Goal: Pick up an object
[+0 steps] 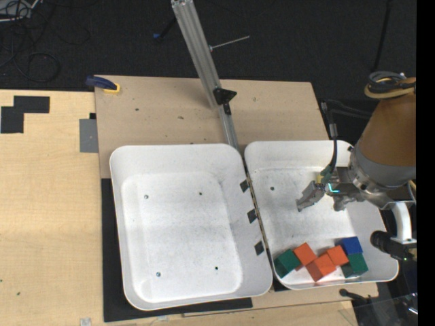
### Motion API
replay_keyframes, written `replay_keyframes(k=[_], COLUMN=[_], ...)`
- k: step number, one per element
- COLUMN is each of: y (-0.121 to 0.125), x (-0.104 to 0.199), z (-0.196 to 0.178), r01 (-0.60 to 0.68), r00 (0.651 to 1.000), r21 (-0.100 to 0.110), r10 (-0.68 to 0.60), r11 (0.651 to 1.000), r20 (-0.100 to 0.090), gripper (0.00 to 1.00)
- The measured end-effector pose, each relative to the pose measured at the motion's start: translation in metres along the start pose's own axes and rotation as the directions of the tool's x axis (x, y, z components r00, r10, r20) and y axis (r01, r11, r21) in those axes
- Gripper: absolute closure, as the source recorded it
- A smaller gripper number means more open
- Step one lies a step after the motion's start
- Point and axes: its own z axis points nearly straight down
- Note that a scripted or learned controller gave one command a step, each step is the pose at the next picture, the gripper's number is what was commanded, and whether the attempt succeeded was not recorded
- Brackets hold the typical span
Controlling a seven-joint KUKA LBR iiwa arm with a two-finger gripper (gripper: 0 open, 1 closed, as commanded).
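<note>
- Nearest the camera, along the front wall of the right bin [380, 277], a cluster of small blocks lies packed together: a green block [287, 261] at the left end, an orange block [305, 253] touching it, a larger orange block [322, 266] beside that, another orange block [338, 255], a blue block [351, 245] and a dark green block [354, 266] at the right end.
- None of the blocks shows any label or writing that can be read.
- Just beyond the cluster, over the middle of the same bin, the gripper [325, 194] hangs at the end of the arm [387, 141], which enters from the right.
- Its grey fingers are blurred into the wrist hardware, so I cannot tell whether the jaws are spread or pressed together; nothing is seen between them.
- The blocks lie nearer the camera than the gripper and apart from it, with bare bin floor between.
- Part of the right bin's far-right side is hidden behind the arm's orange-brown casing.
- Left of this, the left bin [136, 182] shows a few dark specks on its floor.
- Farther back, a metal rail [200, 49] rises at a slant from the bench [170, 107], with a black clamp [223, 96] on it.
- At the bench's far left corner sits a small blue and yellow object [103, 83], too small to identify.
</note>
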Motion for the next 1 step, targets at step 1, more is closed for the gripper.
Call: replay_keyframes(k=[1], y=[0.0005], x=[-0.0016], z=[-0.0016], r01=[-0.005], r00=[1.0], r21=[-0.005], r10=[0.005], r11=[1.0], r20=[0.001], gripper=[0.0])
